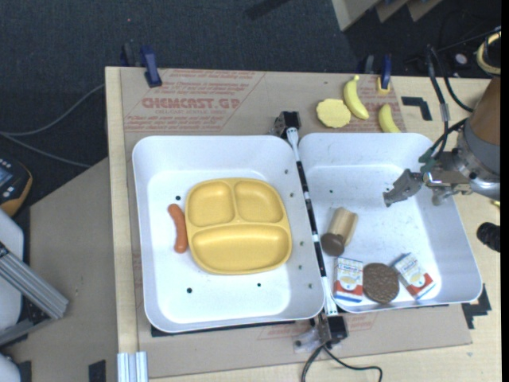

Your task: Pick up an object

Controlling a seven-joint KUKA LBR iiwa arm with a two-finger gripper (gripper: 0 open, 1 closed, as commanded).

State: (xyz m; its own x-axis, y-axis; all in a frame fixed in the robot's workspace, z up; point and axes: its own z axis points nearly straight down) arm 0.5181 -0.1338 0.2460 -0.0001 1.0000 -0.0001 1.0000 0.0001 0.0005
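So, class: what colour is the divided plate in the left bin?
Yellow. The divided plate shows best in the camera view.

tan cylinder lying tilted, below-left of gripper; brown disc flat between two cartons, further below.

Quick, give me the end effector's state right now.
End effector: over the right bin, nothing visibly held; open or shut cannot be told.

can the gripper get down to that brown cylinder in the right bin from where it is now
Probably yes. The gripper hangs over the right bin, and the brown cylinder lies on bare floor below and to its left, apart from the cartons and the round cookie. Nothing stands between them.
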